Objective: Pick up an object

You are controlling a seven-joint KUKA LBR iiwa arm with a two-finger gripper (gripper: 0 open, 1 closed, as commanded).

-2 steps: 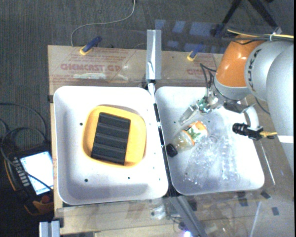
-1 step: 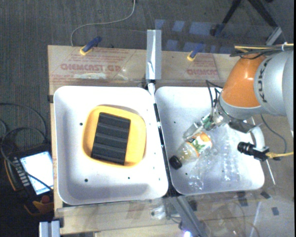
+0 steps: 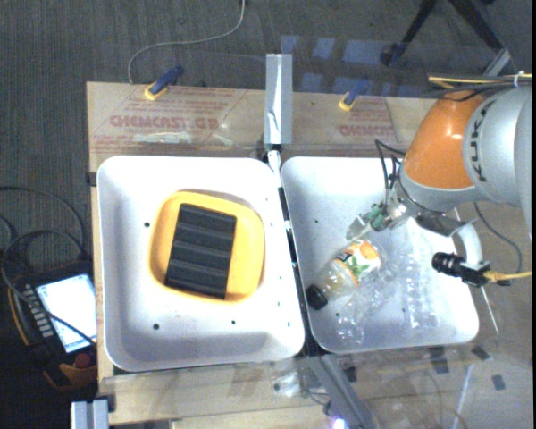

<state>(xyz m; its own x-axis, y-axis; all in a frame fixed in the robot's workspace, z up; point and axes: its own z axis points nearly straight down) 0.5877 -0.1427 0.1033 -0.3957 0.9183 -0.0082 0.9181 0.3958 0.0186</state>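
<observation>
Two white bins sat side by side on the surface (image 3: 161, 119). The left bin (image 3: 125, 329) held one yellow dish (image 3: 165, 222) with one black ridged block (image 3: 202, 249) on it. The right bin (image 3: 326, 190) held one bottle (image 3: 347, 273) with a black cap, lying on its side, and some crinkly clear plastic (image 3: 402, 298). The claw (image 3: 380, 215) hung just above the bottle. I could not tell whether it was gripping.

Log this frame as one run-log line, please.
arm: over right bin | claw: above juice bottle, nothing seen held | left bin: yellow-and-black sponge | right bin: clear plastic items
</observation>
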